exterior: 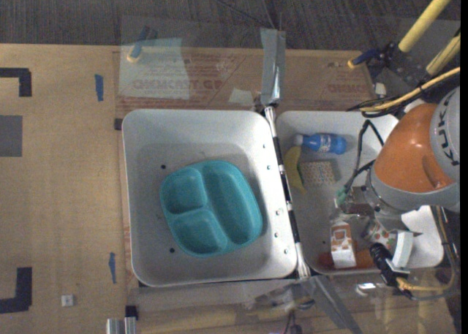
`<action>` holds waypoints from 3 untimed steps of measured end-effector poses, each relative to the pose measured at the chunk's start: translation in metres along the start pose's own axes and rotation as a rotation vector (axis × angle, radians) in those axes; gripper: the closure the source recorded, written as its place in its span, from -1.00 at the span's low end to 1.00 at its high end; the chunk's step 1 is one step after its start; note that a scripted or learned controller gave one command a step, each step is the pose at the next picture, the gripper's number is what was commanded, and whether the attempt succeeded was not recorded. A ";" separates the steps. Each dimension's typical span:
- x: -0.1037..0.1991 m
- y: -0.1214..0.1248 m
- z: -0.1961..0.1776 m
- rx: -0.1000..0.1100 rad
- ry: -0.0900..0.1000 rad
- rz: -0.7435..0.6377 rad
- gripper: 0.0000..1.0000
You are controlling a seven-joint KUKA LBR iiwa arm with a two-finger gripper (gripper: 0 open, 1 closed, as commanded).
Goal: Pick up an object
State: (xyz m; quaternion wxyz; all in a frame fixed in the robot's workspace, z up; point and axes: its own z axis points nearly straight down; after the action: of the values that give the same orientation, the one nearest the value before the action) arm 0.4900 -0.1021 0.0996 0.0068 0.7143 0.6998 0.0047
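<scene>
Two white bins are seen side by side. A teal divided plate [211, 208] lies in the left bin [139, 179]. In the right bin [311, 248], a blue bottle [322, 143] lies at the far side and an orange carton [342, 246] near. The gripper [357, 205] is lowered just beyond the carton.
</scene>
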 end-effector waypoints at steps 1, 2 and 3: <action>0.000 0.000 0.000 0.001 0.000 -0.001 -1.00; 0.000 -0.006 0.010 0.002 0.003 -0.046 -1.00; -0.004 -0.005 0.000 -0.002 -0.001 -0.039 1.00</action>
State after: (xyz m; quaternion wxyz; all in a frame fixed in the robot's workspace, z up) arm 0.4846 -0.1057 0.0999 0.0079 0.7006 0.7135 0.0050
